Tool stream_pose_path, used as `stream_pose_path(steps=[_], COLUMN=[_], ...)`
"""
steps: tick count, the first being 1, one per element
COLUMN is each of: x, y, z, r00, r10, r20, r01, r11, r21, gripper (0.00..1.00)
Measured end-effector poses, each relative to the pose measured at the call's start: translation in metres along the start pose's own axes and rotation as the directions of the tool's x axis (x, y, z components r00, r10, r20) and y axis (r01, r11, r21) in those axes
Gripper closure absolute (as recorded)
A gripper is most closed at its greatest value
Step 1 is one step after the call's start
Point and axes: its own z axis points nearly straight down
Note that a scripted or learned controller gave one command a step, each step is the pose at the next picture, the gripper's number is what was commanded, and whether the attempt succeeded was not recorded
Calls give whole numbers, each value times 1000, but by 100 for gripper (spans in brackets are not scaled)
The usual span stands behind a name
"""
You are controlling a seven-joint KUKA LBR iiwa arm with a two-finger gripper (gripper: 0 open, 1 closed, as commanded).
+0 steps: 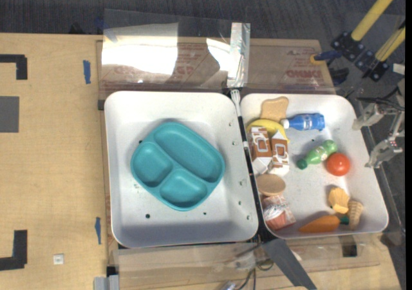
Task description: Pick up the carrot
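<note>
The carrot (pixel 320 223) is orange with a small green top at its right end. It lies flat along the front wall of the right bin (pixel 370 185), near the front right corner. A yellow and tan toy (pixel 343 203) sits just behind its green end, and a red and white cup (pixel 280 215) lies to its left.
In the right bin are also a red tomato (pixel 338 164), a green vegetable (pixel 317 154), a blue bottle (pixel 304 122), a bread slice (pixel 275 107), a banana (pixel 264 126), a brown carton (pixel 268 144) and a tan disc (pixel 271 183). The left bin (pixel 122 115) holds a teal divided plate (pixel 178 164).
</note>
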Motion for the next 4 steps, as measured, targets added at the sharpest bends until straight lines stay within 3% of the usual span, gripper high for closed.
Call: stream_pose_path(steps=[1,2,3,4], x=[36,41,50,47], y=[-4,20,89,89], z=[133,153,170,158], r00=[934,797,820,820], r10=[-357,-604,-573,-572], r20=[-6,-2,3,10], r01=[357,604,573,572], r11=[934,797,820,820], r21=[-7,-6,-4,3], gripper=[0,0,0,100])
